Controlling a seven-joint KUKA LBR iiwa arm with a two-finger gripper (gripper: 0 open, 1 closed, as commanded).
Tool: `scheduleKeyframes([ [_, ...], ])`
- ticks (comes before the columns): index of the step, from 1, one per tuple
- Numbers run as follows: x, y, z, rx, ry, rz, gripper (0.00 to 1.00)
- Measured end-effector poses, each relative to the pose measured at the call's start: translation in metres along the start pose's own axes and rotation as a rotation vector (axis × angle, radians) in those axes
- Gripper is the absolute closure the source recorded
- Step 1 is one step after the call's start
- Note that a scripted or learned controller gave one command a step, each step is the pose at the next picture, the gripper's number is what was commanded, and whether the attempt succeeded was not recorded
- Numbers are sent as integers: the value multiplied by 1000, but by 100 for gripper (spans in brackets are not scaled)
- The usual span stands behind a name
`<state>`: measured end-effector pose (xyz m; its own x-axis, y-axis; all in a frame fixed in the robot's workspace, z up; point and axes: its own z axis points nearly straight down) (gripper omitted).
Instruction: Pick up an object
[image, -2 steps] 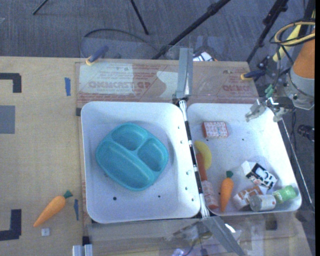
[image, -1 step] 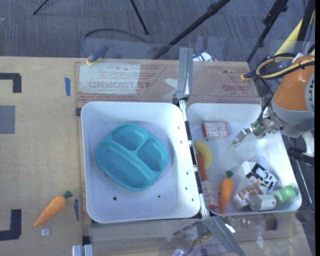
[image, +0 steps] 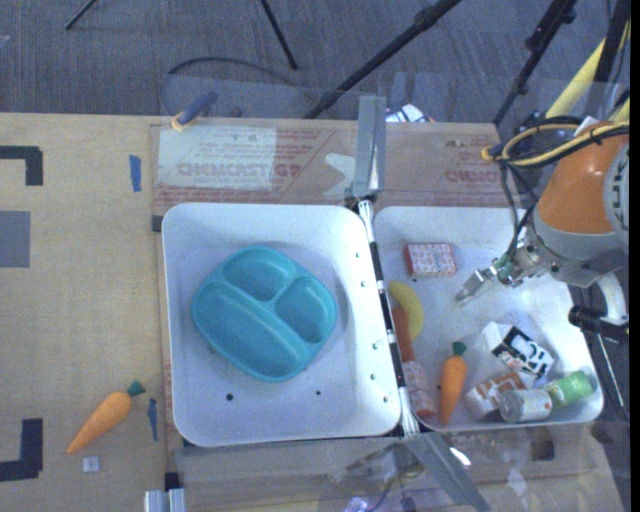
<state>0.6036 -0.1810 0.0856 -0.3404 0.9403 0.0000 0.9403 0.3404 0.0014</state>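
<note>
Right, your gripper hovers over right bin, fingers seemingly spread, holding nothing; carrot untouched, pick not started

This is a robotics lab or test cell rather than a home or shop. Two shallow white bins sit side by side on a cardboard-covered tabletop marked with black squares and blue tape, beside a grey arm with an orange band and loose yellow and black cables. Black tripod legs stand on grey carpet behind, and the bins hold toy props such as a plastic carrot.
</note>
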Motion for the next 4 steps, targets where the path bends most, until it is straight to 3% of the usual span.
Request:
scheduleKeyframes([
  [1, 97, -96, -2, -3, 1, 74, 0],
  [2, 25, -47, -1, -3, -3, 98, 0],
  [3, 68, 20, 0, -2, -1, 383, 0],
  [4, 49, 63, 0, 67, 17, 478, 0],
])
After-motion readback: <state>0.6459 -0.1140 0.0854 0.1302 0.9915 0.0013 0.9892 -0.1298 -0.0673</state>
